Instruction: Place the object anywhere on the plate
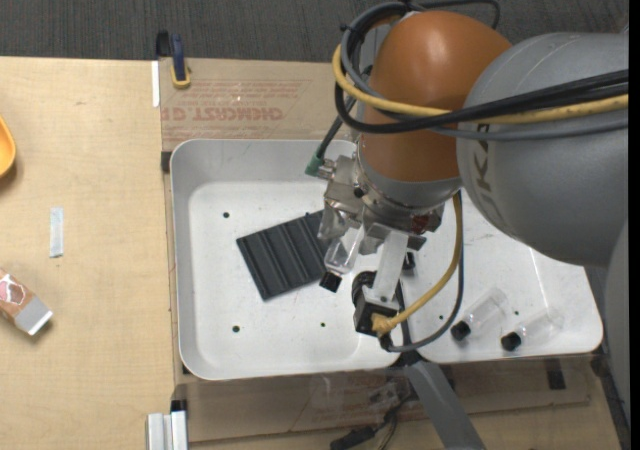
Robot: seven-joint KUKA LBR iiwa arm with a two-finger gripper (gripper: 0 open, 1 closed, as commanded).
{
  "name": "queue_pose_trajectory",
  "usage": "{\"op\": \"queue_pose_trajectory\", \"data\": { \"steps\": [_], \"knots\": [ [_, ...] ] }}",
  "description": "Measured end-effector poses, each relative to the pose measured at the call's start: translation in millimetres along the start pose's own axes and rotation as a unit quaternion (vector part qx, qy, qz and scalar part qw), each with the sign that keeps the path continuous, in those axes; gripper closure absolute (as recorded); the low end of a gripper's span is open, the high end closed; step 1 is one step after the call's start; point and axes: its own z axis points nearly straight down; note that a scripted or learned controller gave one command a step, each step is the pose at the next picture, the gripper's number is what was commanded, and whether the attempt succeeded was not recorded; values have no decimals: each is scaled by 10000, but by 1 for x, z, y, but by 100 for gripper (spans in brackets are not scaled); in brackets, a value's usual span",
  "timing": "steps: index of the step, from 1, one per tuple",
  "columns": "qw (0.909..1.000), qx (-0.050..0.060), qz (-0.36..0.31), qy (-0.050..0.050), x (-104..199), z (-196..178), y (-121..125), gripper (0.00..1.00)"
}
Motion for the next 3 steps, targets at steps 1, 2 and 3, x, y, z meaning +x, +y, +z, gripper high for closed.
{"op": "queue_pose_trajectory", "data": {
  "steps": [1, 2, 3],
  "knots": [
    [10000, 1, 2, -1, 0, 0, 0, 0],
    [10000, 17, -3, -28, -1, -7, 0, 100],
    [10000, 16, -2, -28, -1, -7, 0, 0]
  ]
}}
